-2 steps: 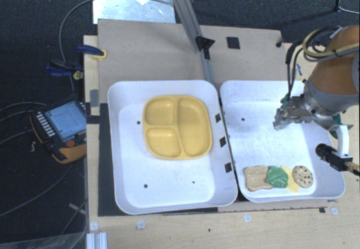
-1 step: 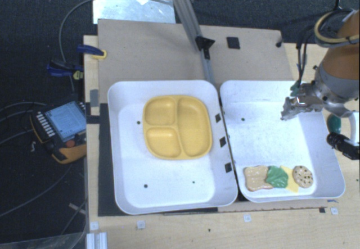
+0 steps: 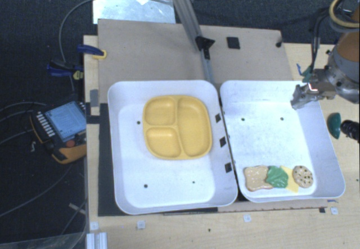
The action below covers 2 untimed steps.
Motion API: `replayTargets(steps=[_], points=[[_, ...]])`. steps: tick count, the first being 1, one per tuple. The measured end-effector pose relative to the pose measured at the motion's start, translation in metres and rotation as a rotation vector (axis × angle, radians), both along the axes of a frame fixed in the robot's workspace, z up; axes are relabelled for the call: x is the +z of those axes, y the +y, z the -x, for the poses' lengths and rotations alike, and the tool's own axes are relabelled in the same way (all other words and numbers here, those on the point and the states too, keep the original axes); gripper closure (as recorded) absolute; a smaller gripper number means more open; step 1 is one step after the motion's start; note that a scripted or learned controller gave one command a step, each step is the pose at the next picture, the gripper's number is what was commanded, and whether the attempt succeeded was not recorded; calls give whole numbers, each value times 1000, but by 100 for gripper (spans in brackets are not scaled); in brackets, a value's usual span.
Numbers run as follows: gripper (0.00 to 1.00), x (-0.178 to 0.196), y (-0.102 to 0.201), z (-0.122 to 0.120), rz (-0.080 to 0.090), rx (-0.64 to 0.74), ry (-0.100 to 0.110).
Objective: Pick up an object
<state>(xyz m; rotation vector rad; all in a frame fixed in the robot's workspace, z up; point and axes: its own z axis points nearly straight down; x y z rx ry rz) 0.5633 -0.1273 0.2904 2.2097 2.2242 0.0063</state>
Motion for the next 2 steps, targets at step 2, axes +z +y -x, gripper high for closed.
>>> replayTargets(steps=[2], points=[[100,-20,100,-33,-3,4,6]])
